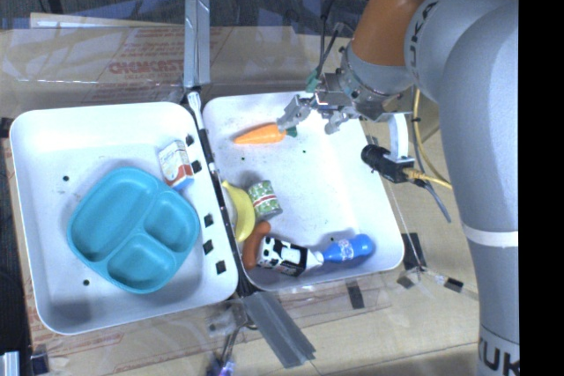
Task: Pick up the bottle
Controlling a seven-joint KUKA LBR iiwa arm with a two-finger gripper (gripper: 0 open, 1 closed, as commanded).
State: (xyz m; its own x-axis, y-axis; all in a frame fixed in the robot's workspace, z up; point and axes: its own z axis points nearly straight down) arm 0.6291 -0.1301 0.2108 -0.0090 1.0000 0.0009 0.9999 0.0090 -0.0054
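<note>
one bottle (349, 250), well below end effector (311, 120)

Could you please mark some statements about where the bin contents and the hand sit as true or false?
1. The blue bottle lies in the right bin. True.
2. The hand is over the left bin. False; it is over the right bin's far end, by the carrot.
3. The blue tray sits in the left bin. True.
4. The hand holds the blue bottle. False; the blue bottle lies at the near edge, apart from the hand.
5. The carrot lies inside the blue tray. False; it is in the right bin.
</note>
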